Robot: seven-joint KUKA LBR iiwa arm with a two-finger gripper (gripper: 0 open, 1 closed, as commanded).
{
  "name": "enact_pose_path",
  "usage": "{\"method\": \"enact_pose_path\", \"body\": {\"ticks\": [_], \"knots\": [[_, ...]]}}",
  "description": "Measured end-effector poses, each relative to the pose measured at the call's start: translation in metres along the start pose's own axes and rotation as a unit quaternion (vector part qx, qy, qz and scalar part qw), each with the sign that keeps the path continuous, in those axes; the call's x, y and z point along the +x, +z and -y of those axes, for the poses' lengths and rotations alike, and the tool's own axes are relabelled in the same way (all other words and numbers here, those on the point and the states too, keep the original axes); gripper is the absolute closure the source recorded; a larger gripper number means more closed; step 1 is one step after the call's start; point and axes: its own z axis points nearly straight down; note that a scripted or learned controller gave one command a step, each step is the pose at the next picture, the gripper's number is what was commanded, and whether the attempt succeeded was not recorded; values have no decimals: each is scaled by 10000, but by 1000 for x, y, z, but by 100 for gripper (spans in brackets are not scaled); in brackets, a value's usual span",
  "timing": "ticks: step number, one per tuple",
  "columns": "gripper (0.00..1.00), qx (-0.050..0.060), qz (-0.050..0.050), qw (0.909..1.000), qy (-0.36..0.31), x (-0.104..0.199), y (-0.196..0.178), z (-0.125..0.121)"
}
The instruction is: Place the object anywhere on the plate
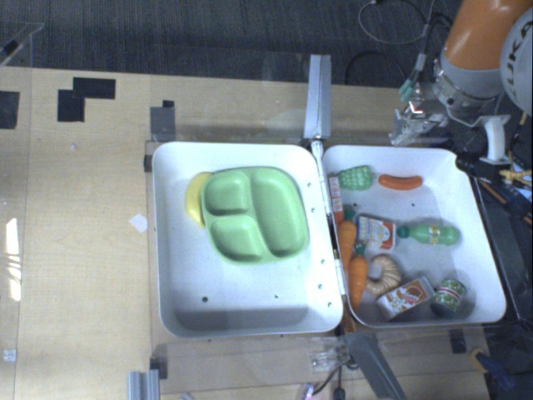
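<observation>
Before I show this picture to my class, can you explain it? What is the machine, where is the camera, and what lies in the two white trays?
The machine is a robot arm, grey and orange, reaching in from the right. One camera looks down on the bench at a slant. The arm's pincer hangs above the back edge of the right bin; I see nothing held in it. The left bin holds a green plate with three sections, and something yellow peeks from under the plate's left side. The right bin holds toy food: a sausage, a green bottle, a carrot, small cartons and a can. The job is to put one object on the plate.
</observation>
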Motion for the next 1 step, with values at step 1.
{"method": "enact_pose_path", "body": {"ticks": [1], "knots": [[100, 4, -1, 9997, 245, 28, -11, 13]]}}
